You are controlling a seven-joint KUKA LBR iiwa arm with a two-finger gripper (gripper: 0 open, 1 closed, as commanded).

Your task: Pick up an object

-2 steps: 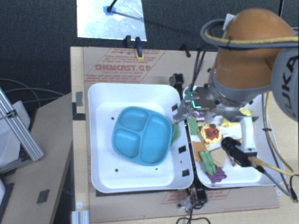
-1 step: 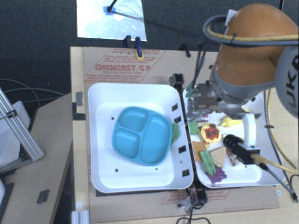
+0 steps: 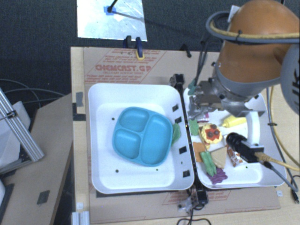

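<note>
A sky-blue divided plate (image 3: 142, 136) lies in the white left bin (image 3: 101, 172). The white right bin (image 3: 251, 176) holds a yellow banana (image 3: 233, 122), purple grapes (image 3: 219, 176) and a red-topped yellow pizza slice (image 3: 211, 134).

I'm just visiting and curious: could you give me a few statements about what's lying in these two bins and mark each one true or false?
1. A blue divided plate lies in the left bin. True.
2. The toy pizza slice lies in the left bin. False: it is in the right bin.
3. The arm hangs over the right bin. True.
4. The blue plate has five compartments. False: three.
5. Purple toy grapes lie near the right bin's front edge. True.
</note>
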